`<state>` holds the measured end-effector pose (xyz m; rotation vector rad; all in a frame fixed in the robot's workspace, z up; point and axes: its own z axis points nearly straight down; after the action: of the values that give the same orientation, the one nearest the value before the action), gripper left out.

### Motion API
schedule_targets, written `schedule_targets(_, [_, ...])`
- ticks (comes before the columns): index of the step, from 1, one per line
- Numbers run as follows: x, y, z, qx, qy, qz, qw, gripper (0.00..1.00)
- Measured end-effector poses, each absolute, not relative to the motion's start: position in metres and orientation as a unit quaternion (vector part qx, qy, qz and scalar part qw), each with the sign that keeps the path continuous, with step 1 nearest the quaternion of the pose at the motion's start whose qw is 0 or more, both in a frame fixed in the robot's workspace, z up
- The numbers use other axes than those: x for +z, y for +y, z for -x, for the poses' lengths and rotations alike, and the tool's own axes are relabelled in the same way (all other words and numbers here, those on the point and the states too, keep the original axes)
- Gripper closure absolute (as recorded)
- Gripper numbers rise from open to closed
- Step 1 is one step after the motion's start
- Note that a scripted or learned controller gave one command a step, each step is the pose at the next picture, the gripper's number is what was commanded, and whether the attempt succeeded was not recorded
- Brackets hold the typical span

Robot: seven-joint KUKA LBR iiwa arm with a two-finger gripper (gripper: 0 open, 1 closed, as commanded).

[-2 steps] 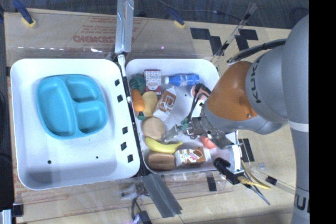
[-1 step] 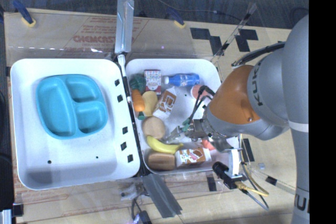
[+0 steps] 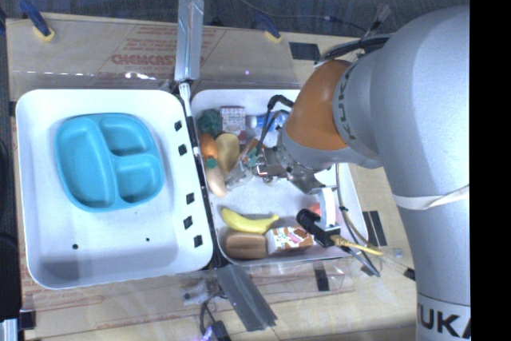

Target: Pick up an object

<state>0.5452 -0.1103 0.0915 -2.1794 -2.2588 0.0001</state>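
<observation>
Wooden desk [image 3: 96, 52], two bins; banana [image 3: 249, 220] near right bin's [image 3: 209, 245] front edge: light, soft, grasp mid-curve. Fingers' [image 3: 257, 160] state unclear.

Gripper [image 3: 257, 158] low in rt bin [image 3: 350, 204] by banana [image 3: 249, 221]; blue tray [image 3: 109, 159] in lt bin [image 3: 48, 251].

A divided tray [image 3: 108, 158] lies in the left bin [image 3: 40, 251]; a banana [image 3: 249, 220] lies in the right bin [image 3: 209, 101].

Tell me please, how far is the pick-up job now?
Done: the arm has reached into the right bin. In hand: its wrist is low among the items there; no object is visibly held. Left: the banana and other items lie in that bin, and the blue tray lies in the left bin.
</observation>
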Motion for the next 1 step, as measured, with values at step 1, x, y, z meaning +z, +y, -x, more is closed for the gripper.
schedule_targets(1, [0.0919,-0.1215,-0.5765,0.0001,-0.721,0.693,0.001,0.00])
